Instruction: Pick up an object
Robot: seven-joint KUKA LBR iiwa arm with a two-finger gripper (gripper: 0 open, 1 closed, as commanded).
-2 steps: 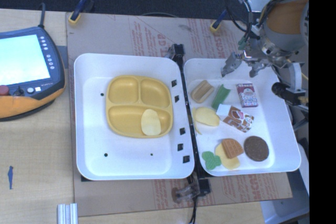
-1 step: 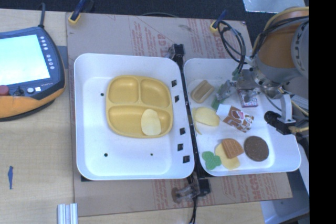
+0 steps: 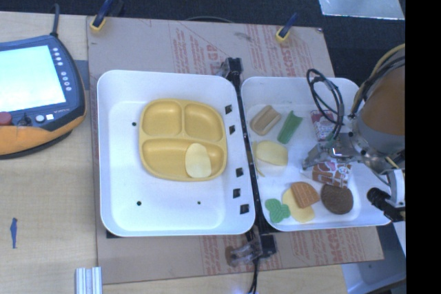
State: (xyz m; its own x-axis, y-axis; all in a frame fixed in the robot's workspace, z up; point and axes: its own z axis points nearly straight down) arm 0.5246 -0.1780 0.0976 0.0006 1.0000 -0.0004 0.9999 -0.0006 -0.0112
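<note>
In the camera view my tool (image 3: 329, 160) sits low in the right bin (image 3: 275, 86), at the frame's right, directly over a brown-and-white packet (image 3: 332, 174); whether it grips, I cannot tell. A brown disc (image 3: 337, 199) lies just below.

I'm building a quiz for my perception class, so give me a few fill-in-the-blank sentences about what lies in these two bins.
1. The yellow divided tray sits in the ____ bin.
2. The pale oval piece lies in the tray's ____ compartment.
3. The gripper is over the ____ bin.
4. The green strip lies beside a ____ block.

Missing words: left; largest; right; tan
</note>
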